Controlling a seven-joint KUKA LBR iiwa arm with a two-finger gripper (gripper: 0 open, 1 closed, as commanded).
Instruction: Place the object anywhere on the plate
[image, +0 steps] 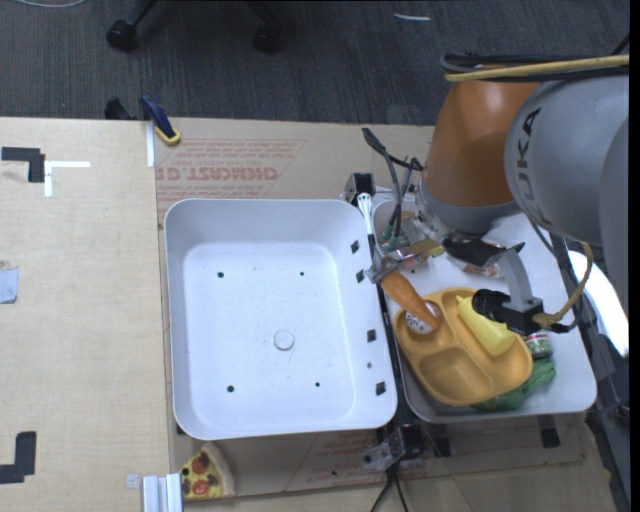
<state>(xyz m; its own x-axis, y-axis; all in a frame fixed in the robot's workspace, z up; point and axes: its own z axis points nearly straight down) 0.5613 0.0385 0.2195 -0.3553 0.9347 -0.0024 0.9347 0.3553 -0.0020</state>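
Gripper (400, 252) sat low over rt bin (565, 395), by its left wall near the far-left corner. The wrist blocked our look, so we couldn't tell how far open it was or whether it had hold of anything.

Object, we judged, was the orange carrot-like toy (408, 295). It lay slanted, upper end just under the gripper, lower end across the rim of the yellow divided plate (470, 392) and into its left compartment. So it was partly on the plate, partly hanging off toward the bin wall.

Plate lay in the near half of rt bin, w/ a yellow piece (484, 325) in its far-right compartment and sth green (535, 378) tucked under its right edge.

Risks as we saw them:
- If let go here, the toy could tip off the rim and drop btw plate and wall.
- A push down on the rim could tilt or shove the plate, since the green thing seemed to prop it.
- The gap to the wall was tight, so the gripper could snag there.
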